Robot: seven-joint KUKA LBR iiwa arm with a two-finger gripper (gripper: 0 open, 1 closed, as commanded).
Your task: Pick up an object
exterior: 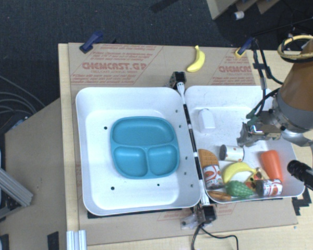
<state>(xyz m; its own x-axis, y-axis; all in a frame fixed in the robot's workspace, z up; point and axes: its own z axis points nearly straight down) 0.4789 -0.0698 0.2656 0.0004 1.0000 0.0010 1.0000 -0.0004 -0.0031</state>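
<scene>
My gripper (249, 133) hangs over the middle of the right bin (227, 99), at the end of the grey and orange arm coming in from the right. Just below it lies a small white cylinder with a dark end (231, 152). Nothing is visibly held. Along the bin's front edge are a yellow banana (238, 170), an orange carrot (272, 164), a green leafy piece (240, 190), a printed can (213, 176), a brown bread piece (208, 157) and a red-and-white can (272, 187). A white cup (206, 120) lies to the gripper's left.
The left bin (91, 113) holds a blue divided plate (144, 146). A second yellow banana (196, 60) lies on the bench behind the bins. Blue clamps (90, 42) sit at the bench's back corners. Cables run near the arm at the right.
</scene>
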